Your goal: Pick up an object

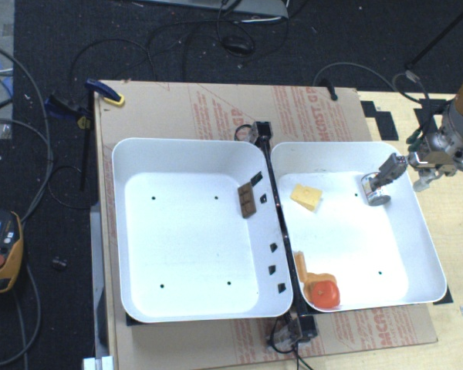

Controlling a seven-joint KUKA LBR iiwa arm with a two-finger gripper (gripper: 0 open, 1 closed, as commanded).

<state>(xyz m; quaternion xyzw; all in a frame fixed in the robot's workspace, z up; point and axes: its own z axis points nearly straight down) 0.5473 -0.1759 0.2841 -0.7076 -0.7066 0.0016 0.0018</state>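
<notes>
The pincer (378, 187) hung low over the upper right part of the right bin (417, 230), reaching in from the arm (447, 141) at the right edge; whether it was released or clenched could not be told from this slant, and nothing showed in its grip. Nearest to it, to its left on the bin floor, lay a yellow wedge (307, 197), apart from the walls and from everything else. It looked like a light, soft block, perhaps foam, likely to give under pressure, so the surest hold would be across its two flatter sides near the thick end, not at the thin edge where it could squirt out. Farther off, in the bin's lower left corner, sat a red ball (323, 292) touching an orange piece (305, 272) that ran along the wall; the ball seemed smooth and round, prone to roll, and the corner left little room for a finger on the wall side. Across the divider, the left bin (139, 206) held a small brown block (247, 200) near its right wall, seemingly stiff and thin. Both bins rested on a cardboard-covered worktop (309, 106). The wedge appeared the easiest choice.
</notes>
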